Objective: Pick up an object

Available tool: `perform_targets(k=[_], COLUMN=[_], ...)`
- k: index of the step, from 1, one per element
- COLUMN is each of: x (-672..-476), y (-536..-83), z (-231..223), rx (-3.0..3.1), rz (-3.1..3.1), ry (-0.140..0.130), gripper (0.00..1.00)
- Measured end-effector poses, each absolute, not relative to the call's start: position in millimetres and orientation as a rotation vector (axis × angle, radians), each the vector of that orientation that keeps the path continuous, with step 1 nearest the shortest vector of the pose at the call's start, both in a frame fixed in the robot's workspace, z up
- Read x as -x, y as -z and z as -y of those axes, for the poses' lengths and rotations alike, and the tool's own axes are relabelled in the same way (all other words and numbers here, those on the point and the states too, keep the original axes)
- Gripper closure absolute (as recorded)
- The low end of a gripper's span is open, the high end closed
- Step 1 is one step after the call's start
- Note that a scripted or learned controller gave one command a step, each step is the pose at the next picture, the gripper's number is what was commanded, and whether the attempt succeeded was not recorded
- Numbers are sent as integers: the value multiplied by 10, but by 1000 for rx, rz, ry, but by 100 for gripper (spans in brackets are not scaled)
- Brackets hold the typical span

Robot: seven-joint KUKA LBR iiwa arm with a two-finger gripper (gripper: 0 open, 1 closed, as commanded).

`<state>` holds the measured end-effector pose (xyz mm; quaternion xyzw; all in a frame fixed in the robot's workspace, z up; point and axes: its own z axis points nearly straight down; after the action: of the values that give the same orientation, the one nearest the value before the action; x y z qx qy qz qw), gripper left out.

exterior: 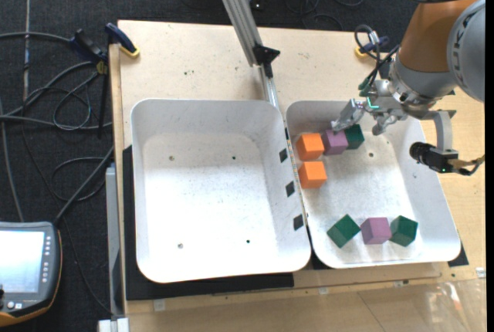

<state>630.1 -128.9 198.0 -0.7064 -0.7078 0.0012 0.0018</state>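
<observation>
Blocks crowd the right bin, jaws poised over its far end.

The purple block (336, 141) sits touching an orange block (311, 144) and a green block (354, 137); the jaws (363, 116), released and grasping nothing, hover just above them. A second orange block (312, 174) lies near, and three more blocks line the right bin's (428, 207) near wall. The left bin (154, 168) adjoins it on the desk (193, 60).
</observation>
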Motion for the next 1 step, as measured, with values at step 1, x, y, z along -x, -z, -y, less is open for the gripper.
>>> perform_targets(k=[1], x=[-6312], y=[-2007], z=[1289], rx=[2218], rz=[2225], ry=[0], gripper=[0])
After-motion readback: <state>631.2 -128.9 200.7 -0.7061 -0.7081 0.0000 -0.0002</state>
